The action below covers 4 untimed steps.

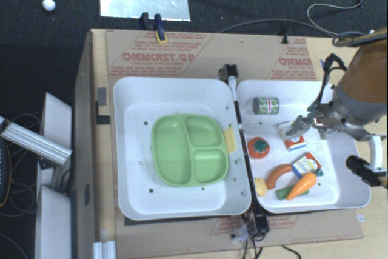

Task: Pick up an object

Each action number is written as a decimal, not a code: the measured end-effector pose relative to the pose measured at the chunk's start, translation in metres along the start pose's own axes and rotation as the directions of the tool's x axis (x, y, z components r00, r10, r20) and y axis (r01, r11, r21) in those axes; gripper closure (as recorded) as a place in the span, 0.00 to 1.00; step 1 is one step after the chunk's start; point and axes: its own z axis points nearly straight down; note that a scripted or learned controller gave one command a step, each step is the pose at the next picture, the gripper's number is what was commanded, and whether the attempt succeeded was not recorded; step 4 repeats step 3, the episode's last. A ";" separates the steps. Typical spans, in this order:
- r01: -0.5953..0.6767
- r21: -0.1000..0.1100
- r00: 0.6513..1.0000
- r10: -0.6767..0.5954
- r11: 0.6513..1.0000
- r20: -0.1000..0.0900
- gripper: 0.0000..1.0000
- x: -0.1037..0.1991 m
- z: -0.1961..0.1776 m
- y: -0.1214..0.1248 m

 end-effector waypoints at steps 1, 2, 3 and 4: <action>-0.002 -0.001 1.000 0.002 1.000 0.001 0.00 -0.034 0.111 0.033; -0.001 -0.002 1.000 0.001 1.000 0.001 1.00 -0.034 0.100 0.034; 0.000 -0.003 1.000 0.000 1.000 0.000 1.00 0.058 -0.015 0.002; 0.000 -0.003 1.000 0.000 1.000 0.000 1.00 0.058 -0.015 0.002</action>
